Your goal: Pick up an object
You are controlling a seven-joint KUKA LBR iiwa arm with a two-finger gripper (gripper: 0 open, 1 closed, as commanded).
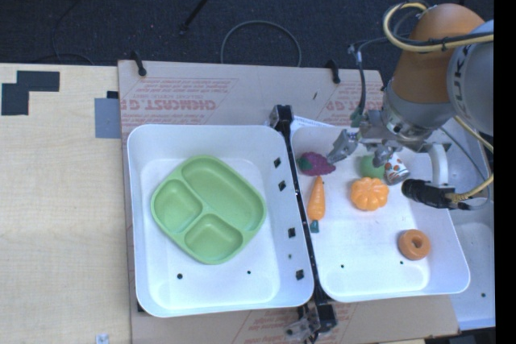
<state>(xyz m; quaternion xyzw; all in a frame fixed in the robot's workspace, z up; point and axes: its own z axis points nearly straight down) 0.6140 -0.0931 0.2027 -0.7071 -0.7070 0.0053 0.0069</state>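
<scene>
I'm looking across the right bin (451,286) from its near edge: the orange doughnut (414,244) is sitting closest to the front, well apart from everything else and well apart from me. Moving back, the little pumpkin (369,193) is resting mid-bin, and beside it, toward the divider, the carrot (316,199) is lying with its long axis running front to back, tip pointing away toward the far wall.

Further back now, and here's where I'm working. My gripper (364,147) is hanging over the far part of the right bin, fingers spread apart, one finger (342,146) reaching out toward the divider side and nothing held between them. The purple piece (317,164) is lying just beside that outstretched finger, on the divider side and slightly nearer the front. A green thing (372,167) and a small white cup (396,170) are sitting right under my wrist, partly hidden.

So I'm judging the purple piece as my target: it's lying off-centre, toward the left bin (145,173) with its green tray (207,208), so I'm needing a sideways shift before closing.
</scene>
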